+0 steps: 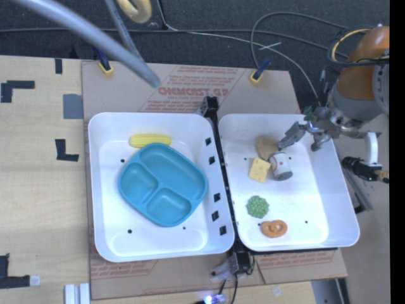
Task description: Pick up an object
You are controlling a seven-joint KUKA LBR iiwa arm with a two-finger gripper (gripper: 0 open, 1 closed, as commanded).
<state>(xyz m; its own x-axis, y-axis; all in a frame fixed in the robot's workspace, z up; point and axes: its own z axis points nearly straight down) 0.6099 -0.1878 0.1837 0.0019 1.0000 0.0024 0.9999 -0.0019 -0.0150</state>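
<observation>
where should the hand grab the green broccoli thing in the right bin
Probably straight from above, closing the hand across the middle of the green broccoli piece. It looks like a small rounded, bumpy lump lying on the right bin floor, so no side offers a handle. There is open floor all around it; the pretzel lies apart, nearer the front, and the yellow cheese wedge farther back, so either finger axis should fit.

**Two bins, side by side**

The left bin [101,189] holds a sectioned plate [163,183], with a corn cob [150,140] just behind it. In the right bin [332,201], two cheese pieces [262,160] and a small can [281,167] sit behind a broccoli floret [257,206] and a pretzel [274,228].
</observation>
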